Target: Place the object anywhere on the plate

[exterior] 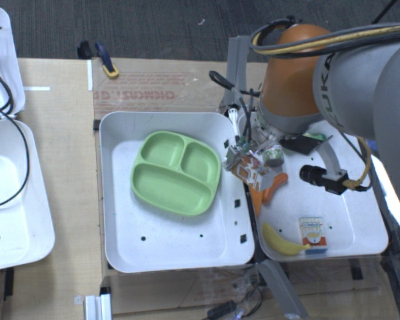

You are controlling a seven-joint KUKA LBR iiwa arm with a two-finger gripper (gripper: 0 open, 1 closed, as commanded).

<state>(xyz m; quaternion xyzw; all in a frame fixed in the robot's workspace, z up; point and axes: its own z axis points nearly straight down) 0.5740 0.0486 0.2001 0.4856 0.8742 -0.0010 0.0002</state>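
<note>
The gripper (248, 153) hovered over a crinkly packet (247, 167), grip impossible to judge, needing a carry to the green plate (177, 173)

A pale green divided plate (177, 173) lies in a white bin (117, 239). The right white bin (360, 235) holds a yellow banana (281, 242), an orange carrot (270, 186) and a white, red and blue carton (313, 234).

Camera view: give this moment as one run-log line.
arm: over right bin | gripper: at crinkly packet | plate: left bin, bare | banana, carton: right bin
</note>
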